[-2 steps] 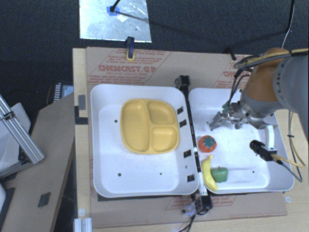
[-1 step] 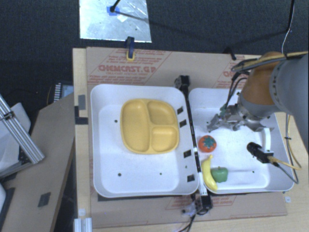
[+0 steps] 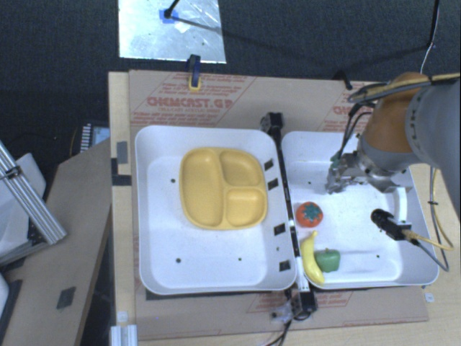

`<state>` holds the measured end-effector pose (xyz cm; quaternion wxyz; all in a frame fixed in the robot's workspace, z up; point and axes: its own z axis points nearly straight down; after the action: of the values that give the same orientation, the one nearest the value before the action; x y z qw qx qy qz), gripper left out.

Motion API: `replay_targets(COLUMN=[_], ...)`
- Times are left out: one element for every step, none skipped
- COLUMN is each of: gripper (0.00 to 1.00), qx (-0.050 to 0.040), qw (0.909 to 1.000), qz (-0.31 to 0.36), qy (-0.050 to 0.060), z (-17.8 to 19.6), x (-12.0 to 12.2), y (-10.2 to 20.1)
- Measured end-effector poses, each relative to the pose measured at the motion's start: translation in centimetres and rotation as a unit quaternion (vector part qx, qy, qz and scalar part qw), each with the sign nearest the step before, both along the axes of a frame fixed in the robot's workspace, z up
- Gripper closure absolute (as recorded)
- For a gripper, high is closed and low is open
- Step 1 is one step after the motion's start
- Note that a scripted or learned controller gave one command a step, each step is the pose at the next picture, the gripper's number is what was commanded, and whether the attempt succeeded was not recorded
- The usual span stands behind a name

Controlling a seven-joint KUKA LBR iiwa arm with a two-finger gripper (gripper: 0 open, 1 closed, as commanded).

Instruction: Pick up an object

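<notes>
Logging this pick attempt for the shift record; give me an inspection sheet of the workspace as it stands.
Surface: two white bins, left bin and right bin, on a cardboard sheet.
Job's things: tomato, banana and green block in the right bin, near the divider.
Clutter: yellow divided plate in the left bin.
Grippers: pincer over the right bin, above the tomato; nothing seen in it.
Cables: black cable above the arm.
Surroundings: dark carpet, foil sheet.

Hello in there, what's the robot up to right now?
Gripper low in right bin, nothing seen in its grasp. Tomato, banana, green block lie untouched. Yellow tray in left bin.
</notes>
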<state>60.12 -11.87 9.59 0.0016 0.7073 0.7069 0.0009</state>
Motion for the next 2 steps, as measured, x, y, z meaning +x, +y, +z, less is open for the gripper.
replay_targets(gripper=[1.00,1.00], qx=[-0.0001,-0.0005], qw=[1.0000,1.0000], qz=[0.002,0.003], qy=[-0.002,-0.002], z=[6.4,12.8], x=[0.4,0.6], y=[0.4,-0.2])
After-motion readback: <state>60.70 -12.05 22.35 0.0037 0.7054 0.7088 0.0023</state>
